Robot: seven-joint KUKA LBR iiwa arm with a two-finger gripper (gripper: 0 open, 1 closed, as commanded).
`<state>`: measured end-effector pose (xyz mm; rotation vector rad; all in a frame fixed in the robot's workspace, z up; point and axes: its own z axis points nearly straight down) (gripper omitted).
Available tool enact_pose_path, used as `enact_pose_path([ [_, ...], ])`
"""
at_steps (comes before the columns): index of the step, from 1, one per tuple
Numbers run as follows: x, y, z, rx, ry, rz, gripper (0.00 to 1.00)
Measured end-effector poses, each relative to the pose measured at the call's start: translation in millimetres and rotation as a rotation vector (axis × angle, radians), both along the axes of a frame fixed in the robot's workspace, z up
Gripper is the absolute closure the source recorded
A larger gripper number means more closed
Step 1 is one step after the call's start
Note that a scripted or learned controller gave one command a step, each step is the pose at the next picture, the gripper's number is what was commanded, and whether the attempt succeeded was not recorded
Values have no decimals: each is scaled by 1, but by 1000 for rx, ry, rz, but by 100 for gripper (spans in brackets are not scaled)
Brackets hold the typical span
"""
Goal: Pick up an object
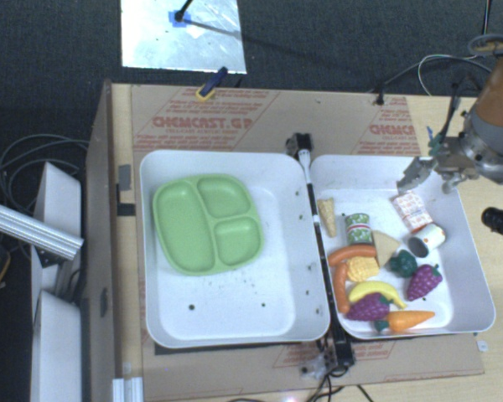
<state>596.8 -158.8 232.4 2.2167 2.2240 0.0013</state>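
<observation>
The right bin (pixel 478 296) holds a heap of toy food. A red and white packet (pixel 411 210) lies near its far right. Below it are a white cylinder with a dark end (pixel 425 239), a green can (pixel 357 224), a cheese wedge (pixel 386 243) and a dark green vegetable (pixel 401 264). Toward the front lie two purple grape bunches (pixel 423 281), a banana (pixel 375 291), a carrot (pixel 409 317), corn (pixel 362 267) and an orange sausage (pixel 352 254). My gripper (pixel 430 177) hangs over the bin's far right corner, just above the packet, open with nothing between its fingers.
The left bin (pixel 277 308) carries a green divided plate (pixel 206 223). A beige stick (pixel 326 216) lies by the wall between the bins. Cables run behind the right bin, and a blue and yellow tool (pixel 210 84) lies on the cardboard beyond.
</observation>
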Motion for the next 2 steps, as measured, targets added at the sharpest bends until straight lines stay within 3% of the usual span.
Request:
enact_pose_path([
  [1,-40,71,-74,1,3,1,0],
  [2,-34,29,-57,-1,0,-2,0],
])
